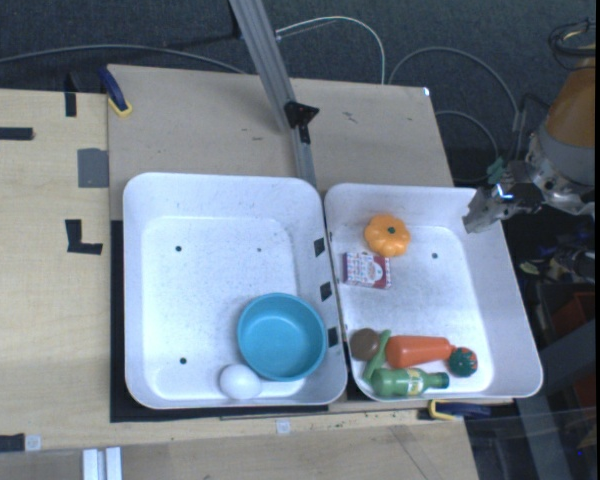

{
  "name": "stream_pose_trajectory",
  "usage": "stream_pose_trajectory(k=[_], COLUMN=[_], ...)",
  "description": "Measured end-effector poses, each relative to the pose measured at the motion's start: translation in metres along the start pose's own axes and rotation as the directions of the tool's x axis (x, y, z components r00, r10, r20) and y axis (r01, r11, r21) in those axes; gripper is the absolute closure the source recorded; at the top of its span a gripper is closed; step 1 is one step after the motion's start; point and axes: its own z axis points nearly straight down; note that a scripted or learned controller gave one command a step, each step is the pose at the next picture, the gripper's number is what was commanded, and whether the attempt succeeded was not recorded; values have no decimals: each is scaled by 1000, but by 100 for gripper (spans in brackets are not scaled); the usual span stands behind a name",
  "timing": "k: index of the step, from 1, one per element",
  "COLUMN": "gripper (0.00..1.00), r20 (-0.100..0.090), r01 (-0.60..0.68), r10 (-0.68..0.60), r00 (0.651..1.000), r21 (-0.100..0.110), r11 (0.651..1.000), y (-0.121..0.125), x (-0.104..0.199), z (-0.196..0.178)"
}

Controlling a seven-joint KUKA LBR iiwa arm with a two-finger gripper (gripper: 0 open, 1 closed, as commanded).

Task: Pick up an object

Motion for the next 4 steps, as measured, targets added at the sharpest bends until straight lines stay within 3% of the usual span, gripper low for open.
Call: stream_pose_trajectory(k=[1, 3, 4], gripper=[100, 100, 100], r20=[-1, -3, -3], r01=[-1, 3, 4], r10=[1, -3, -4], r00=[1000, 1000, 1000], r21=[3, 8, 7], r11=[1000, 1000, 1000], y=[1, -34, -32], x=[0, 105, 158], z=[-26, -4, 3])
